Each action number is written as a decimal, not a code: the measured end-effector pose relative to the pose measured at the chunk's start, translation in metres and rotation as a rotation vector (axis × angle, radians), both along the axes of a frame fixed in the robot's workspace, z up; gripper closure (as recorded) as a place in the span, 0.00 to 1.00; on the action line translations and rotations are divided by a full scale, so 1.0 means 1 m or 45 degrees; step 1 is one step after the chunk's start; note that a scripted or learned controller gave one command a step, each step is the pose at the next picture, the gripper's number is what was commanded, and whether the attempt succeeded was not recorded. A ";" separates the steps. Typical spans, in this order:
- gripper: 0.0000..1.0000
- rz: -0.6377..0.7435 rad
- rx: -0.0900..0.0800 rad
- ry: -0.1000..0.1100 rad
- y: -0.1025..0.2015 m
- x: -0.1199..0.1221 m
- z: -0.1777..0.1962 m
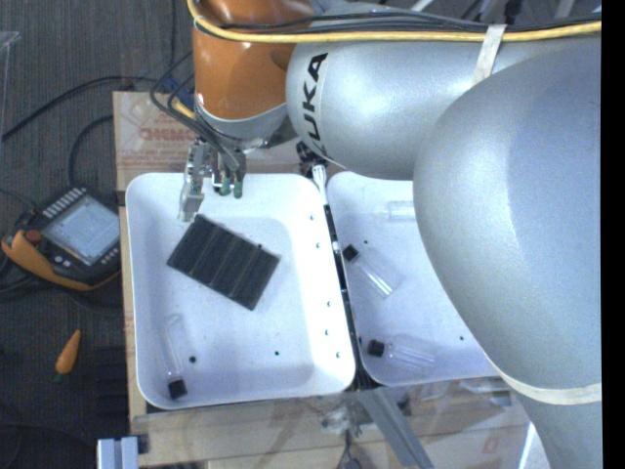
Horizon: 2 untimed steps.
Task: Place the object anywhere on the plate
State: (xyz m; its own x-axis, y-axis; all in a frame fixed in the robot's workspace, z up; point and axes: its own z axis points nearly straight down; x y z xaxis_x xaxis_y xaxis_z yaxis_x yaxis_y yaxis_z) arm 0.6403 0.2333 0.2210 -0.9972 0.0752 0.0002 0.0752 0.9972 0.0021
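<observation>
1. The grey KUKA arm with the orange band (239, 42) is seen reaching in from the right, its bulky grey body covering much of the right-hand side of the view and part of the right shallow white bin (391, 262).

2. The two-finger gripper (207, 191) is held over the far edge of the left shallow white bin (293, 379), close to that bin's far left corner.

3. One pale finger (189, 199) is seen pointing down towards the bin floor, with darker, green-tipped parts just beside it; whether the fingers are spread or closed cannot be told, and nothing is seen held between them.

4. The dark ribbed rectangular plate (224, 261) lies flat on the floor of the left bin, turned at a slant to the bin walls. Its upper left corner is just below the tip of the pale finger; whether they touch cannot be told.

5. A clear plastic tube with a small black cap (174, 360) lies near the left bin's near left corner, well apart from the plate.

6. In the right bin, three similar clear tubes are seen: one with a black cap near the dividing wall (366, 270), one with a black cap towards the near edge (398, 352), and one faint one near the far edge (398, 209).

7. Beside the surface, on the floor at the left, a grey-and-orange handheld control pendant (70, 237) is lying with its cables.
</observation>
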 end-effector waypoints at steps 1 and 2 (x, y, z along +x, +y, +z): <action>1.00 -0.429 0.000 -0.001 0.000 -0.005 -0.121; 1.00 0.275 -0.001 0.000 0.000 -0.002 -0.107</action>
